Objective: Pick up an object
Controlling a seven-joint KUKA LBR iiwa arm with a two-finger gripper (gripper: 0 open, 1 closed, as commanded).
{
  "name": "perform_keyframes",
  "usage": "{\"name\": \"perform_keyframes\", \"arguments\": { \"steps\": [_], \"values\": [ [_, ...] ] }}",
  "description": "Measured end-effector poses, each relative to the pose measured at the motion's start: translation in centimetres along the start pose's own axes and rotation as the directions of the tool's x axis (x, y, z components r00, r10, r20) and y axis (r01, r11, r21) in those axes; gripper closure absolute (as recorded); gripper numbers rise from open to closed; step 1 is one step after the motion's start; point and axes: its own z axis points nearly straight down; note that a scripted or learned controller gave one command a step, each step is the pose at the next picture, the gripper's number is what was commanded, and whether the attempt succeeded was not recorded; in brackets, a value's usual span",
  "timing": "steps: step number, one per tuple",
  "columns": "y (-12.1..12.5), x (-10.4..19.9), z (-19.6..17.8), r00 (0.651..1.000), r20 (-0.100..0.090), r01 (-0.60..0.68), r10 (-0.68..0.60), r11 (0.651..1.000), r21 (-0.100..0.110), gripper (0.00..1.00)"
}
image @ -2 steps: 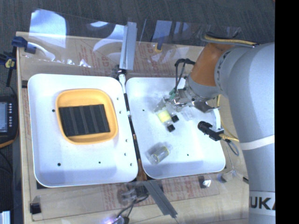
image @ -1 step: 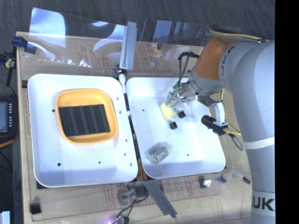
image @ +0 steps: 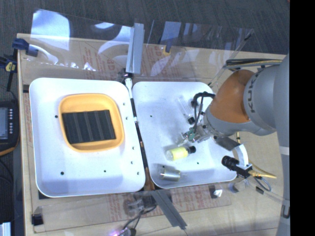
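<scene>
1. Arm point(image: 256, 102): grey, orange band. It reaches over the right bin point(image: 157, 97) from the bin's right side, wrist low above the floor. You should keep it clear of the bin's right wall on any descent.
2. Left bin point(image: 42, 132): beside the right bin, holding an orange tray point(image: 88, 102) with a dark ribbed insert. Leave it alone; it is not the nearest pick.
3. Yellow object point(image: 178, 154): small, capped dark at one end, lying on the right bin's floor toward its front. It is your likeliest target; approach square across its short side.
4. Grey cylinder point(image: 169, 173): on its side near the right bin's front rim, just in front of the yellow object.
5. Gripper point(image: 193, 135): just behind the yellow object, tangled visually with cables. You cannot tell its spread from here, and nothing visibly sits in it.
</scene>
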Motion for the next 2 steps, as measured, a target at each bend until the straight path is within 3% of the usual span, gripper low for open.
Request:
{"name": "perform_keyframes", "arguments": {
  "steps": [1, 2],
  "values": [
    [0.0, 0.0, 0.0, 1.000, 0.000, 0.000, 0.000, 1.000, 0.000, 0.00],
    [-4.5, 3.2, 0.1, 1.000, -0.002, 0.017, -0.017, 1.000, 0.002, 0.00]
  ]
}}
